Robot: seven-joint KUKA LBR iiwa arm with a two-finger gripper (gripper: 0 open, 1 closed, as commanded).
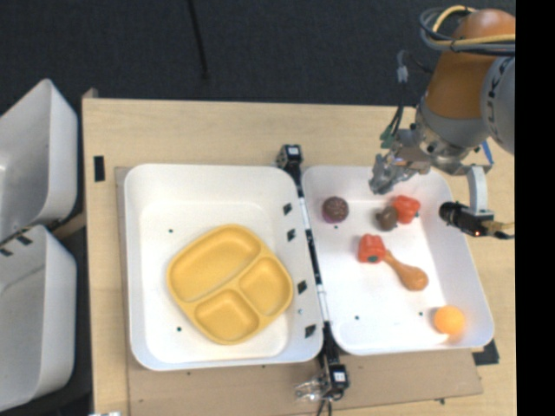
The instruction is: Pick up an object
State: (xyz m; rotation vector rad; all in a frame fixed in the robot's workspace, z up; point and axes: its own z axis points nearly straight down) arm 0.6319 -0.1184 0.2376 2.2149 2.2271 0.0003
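Observation:
The right bin point(347, 310) holds a dark maroon ball point(335, 208), a brown lump point(387, 218) touching a red piece point(405, 207), a red-headed toy with a tan handle point(392, 260), and an orange ball point(449, 320) near the front right corner. My gripper point(382, 181) hangs over the bin's far side, just above and behind the brown lump and red piece. Nothing shows between its fingers.
The left bin point(156, 224) carries a yellow divided plate point(229, 282). A black clip point(289, 155) sits at the far end of the seam between the bins. White containers point(30, 163) stand off the bench's left edge.

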